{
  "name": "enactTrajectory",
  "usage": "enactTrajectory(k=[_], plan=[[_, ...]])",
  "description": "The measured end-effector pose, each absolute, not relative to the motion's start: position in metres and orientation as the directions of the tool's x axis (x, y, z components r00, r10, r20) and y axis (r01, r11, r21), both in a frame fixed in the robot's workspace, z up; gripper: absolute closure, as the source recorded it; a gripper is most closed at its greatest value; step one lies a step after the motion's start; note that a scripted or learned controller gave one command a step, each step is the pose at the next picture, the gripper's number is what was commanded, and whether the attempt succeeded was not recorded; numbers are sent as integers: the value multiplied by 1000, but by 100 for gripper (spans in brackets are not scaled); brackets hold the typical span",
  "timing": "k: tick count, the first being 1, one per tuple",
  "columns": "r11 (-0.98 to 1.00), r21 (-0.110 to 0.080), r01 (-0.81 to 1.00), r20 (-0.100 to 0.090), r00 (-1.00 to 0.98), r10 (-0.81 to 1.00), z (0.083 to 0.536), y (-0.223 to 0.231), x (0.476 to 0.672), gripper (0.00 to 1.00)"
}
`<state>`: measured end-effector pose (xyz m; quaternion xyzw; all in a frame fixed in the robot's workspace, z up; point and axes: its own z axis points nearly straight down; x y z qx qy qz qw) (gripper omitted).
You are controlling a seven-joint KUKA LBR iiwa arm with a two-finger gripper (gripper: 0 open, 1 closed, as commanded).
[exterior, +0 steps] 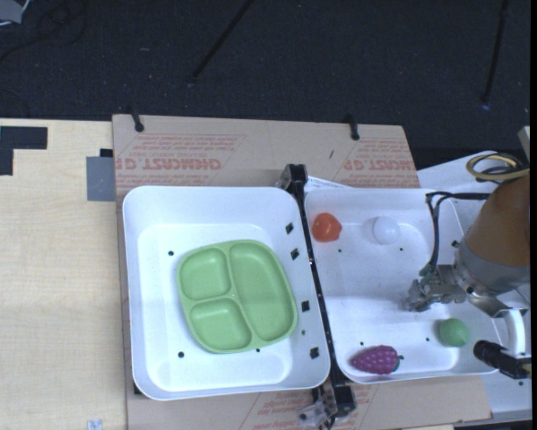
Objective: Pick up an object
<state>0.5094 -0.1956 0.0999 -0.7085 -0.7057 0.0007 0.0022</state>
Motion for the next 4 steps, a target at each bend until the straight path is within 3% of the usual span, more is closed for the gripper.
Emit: enactTrajectory(k=[3,4], plan=[[2,4,1000,-1,-2,1000,263,-185,496,100],[4,-1,1000,2,-4,1000,265,-131,504,100]])
